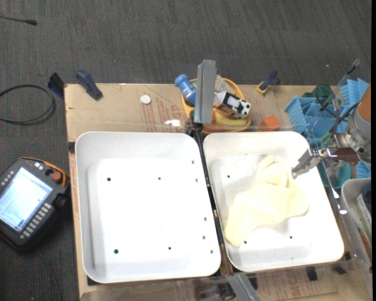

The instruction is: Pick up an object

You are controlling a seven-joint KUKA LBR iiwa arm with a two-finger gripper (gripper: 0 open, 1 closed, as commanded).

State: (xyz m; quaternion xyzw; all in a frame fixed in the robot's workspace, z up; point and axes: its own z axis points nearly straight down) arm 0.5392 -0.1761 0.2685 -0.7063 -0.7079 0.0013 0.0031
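Two white bins side by side on a bench, seen from above. Left bin (144, 205): bare white floor with small dark dots. Right bin (272, 146): a pale yellow cloth (266, 205) lies crumpled across the floor, from the upper middle down toward the lower left. The gripper (302, 165) enters from the right and sits at the cloth's upper right edge, just beside or touching it; how far it is open, and whether it grips the cloth, cannot be told. Behind the bins: a yellow bowl (229, 123) holding small toys. Left of the bench, on the floor: a teach pendant (22, 199).
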